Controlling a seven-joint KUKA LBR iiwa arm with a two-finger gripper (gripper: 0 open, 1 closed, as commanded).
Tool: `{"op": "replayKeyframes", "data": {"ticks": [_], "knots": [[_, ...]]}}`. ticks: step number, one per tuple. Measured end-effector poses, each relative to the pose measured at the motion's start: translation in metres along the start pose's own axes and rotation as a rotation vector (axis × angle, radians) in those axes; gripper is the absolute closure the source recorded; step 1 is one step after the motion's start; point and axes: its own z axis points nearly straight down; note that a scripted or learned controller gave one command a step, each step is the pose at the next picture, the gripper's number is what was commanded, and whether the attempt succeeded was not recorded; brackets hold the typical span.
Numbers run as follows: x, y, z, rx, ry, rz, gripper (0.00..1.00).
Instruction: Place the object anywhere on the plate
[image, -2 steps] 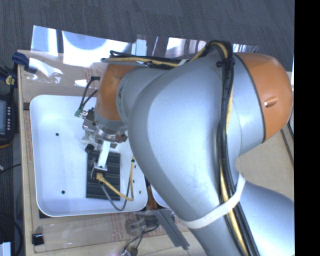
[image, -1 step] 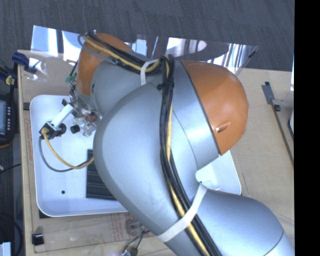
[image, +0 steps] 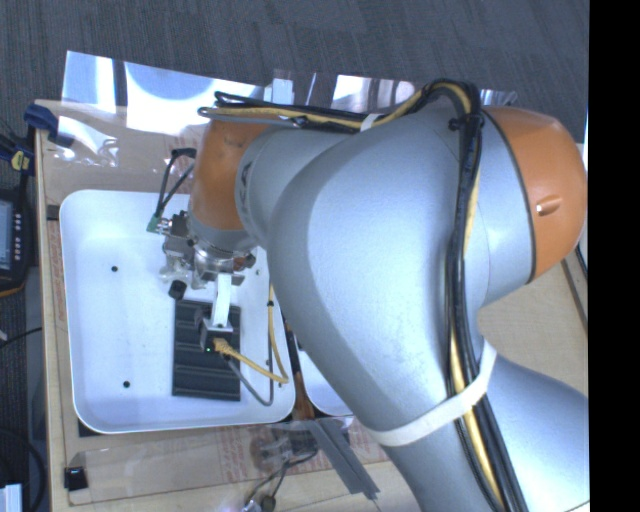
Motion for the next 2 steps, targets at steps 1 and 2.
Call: {"op": "replayKeyframes", "data": {"ticks": [1, 2], "knots": [[0.03, 0.038, 0.001, 0.01, -0.003, 0.256, 1.0], [0.016, 0.038, -0.171, -0.006, 0.006, 0.383, 1.0]]}}
